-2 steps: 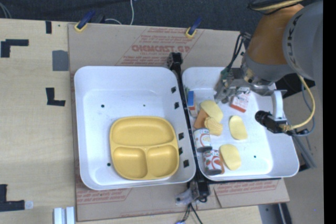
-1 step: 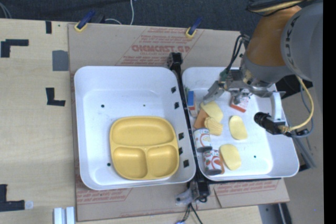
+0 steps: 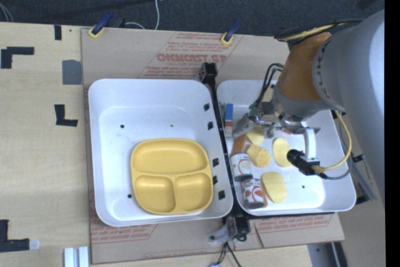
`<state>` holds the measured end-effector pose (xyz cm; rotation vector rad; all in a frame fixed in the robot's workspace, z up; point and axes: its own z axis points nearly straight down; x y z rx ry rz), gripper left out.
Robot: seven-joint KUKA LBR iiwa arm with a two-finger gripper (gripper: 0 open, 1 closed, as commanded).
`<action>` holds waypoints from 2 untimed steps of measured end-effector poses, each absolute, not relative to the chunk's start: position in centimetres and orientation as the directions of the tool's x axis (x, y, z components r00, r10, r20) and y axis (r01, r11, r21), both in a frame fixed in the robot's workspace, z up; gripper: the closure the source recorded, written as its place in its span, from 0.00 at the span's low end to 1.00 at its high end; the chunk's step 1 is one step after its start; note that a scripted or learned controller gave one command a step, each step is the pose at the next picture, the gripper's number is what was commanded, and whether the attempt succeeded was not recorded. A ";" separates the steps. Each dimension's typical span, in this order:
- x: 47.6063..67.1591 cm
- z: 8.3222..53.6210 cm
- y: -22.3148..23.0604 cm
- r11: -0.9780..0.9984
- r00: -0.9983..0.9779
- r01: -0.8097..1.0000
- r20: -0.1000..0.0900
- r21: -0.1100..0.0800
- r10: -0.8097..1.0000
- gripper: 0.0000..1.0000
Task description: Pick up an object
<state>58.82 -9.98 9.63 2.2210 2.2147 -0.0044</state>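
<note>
Pale yellow, foam-like pieces [image 3: 258, 156] lie in a loose cluster in the right bin [image 3: 325, 200], toward its left half: one wedge-shaped piece with holes near the bin's centre-left, an oval piece [image 3: 280, 151] just to its right, and a rounded block [image 3: 274, 187] nearer the front wall. The gripper [image 3: 272, 125] hangs over the rear part of this cluster, directly above the topmost yellow pieces; whether it touches any of them, and whether it is open or closed, cannot be told, since the wrist and its fittings cover that area. A red-and-white can [image 3: 252, 192] lies just left of the rounded block, with a second small can-like item [image 3: 242, 164] behind it along the bin's left wall, and a small blue-and-white object [image 3: 229, 114] sits farther back against the same wall. A black plug on a yellow cable [image 3: 300, 162] overhangs the oval piece's right side. The grey arm with its orange band [image 3: 303, 69] enters from the right and covers the bin's rear right corner. The left bin [image 3: 103, 109] holds a yellow three-compartment tray [image 3: 172, 175] in its front half. Both bins rest on a cardboard sheet [image 3: 181, 53] fixed by two blue-and-yellow clamps [image 3: 100, 27] to a light wooden bench [image 3: 37, 153].
</note>
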 end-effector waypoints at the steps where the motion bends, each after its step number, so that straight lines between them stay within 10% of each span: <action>1: 58.8 10.4 -9.8 -0.002 0.002 1.000 -0.002 -0.002 1.000 1.00; 2: 58.8 10.4 -9.8 -0.002 0.002 1.000 -0.003 -0.002 1.000 0.00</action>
